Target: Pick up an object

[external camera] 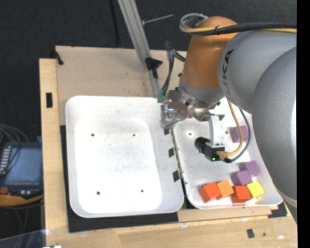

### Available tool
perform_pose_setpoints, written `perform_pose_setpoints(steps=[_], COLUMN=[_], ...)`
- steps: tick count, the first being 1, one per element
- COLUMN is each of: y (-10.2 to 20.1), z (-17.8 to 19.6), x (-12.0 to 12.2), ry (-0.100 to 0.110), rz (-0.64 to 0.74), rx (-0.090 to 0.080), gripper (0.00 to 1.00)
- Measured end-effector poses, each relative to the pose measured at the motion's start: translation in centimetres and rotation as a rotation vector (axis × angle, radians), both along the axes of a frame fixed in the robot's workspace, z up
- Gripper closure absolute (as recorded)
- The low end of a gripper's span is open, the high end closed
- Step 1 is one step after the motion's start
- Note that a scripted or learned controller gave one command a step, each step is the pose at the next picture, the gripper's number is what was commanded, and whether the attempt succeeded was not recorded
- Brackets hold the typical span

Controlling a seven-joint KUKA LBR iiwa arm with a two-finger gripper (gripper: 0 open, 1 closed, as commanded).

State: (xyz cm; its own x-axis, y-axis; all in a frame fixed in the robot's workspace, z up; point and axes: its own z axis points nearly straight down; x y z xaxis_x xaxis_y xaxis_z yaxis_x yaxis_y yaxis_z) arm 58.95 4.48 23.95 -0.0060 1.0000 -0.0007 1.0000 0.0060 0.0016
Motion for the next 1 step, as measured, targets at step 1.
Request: perform_pose_setpoints(steps=[1], y=[4.64], z=[-0.24], x=[1.38], ry=[0.0], rz=[0.0], rx=[0.001], gripper=[1.0])
